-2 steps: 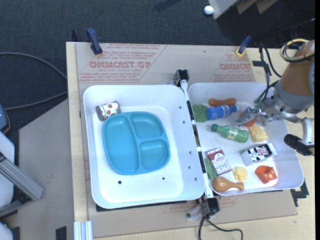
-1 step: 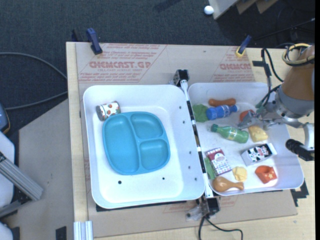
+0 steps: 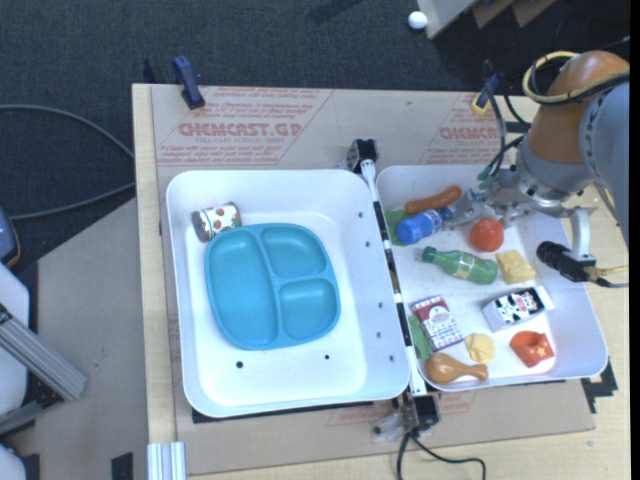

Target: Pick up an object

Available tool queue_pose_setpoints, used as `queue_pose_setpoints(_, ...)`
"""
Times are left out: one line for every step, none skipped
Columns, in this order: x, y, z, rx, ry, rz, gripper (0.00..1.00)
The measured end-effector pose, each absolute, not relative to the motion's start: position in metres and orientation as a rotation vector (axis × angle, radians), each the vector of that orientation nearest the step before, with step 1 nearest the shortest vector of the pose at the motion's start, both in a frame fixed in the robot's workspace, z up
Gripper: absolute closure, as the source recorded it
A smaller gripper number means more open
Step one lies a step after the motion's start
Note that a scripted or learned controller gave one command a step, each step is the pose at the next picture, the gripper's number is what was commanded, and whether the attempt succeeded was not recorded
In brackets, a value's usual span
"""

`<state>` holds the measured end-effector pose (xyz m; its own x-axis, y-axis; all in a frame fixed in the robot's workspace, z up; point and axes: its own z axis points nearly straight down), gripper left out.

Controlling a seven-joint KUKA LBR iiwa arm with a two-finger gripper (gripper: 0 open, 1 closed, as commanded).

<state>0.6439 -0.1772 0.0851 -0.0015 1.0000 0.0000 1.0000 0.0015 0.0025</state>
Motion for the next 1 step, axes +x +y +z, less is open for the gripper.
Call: queue_pose_setpoints(0.616,-0.1687,0.0847,2.223,2.222,-0.001,0.0)
